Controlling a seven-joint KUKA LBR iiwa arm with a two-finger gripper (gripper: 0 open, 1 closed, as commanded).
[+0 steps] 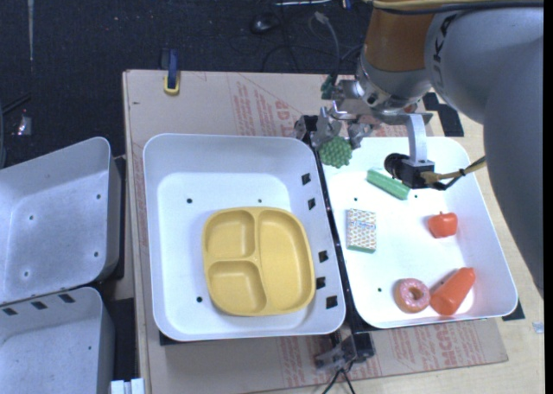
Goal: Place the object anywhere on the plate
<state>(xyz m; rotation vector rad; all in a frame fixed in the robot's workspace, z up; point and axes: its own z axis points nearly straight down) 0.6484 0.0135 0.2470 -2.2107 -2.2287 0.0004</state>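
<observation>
A yellow three-compartment plate [259, 261] lies in the left white bin [173, 168]. At the far left corner of the right bin [484, 211], my gripper [338, 135] hangs over the rim between the two bins. A small green broccoli-like piece [336, 154] sits between its fingertips, and the fingers look shut on it. The piece appears lifted, overlapping the bins' rims. The plate is down and to the left of the gripper, with nothing on it.
The right bin holds a green bar [387, 184], a patterned sponge [361, 230], a small red fruit [442, 225], a pink doughnut [412, 295] and an orange carrot-like piece [452, 290]. The arm's grey and orange body [432, 3] looms over the bin's far side.
</observation>
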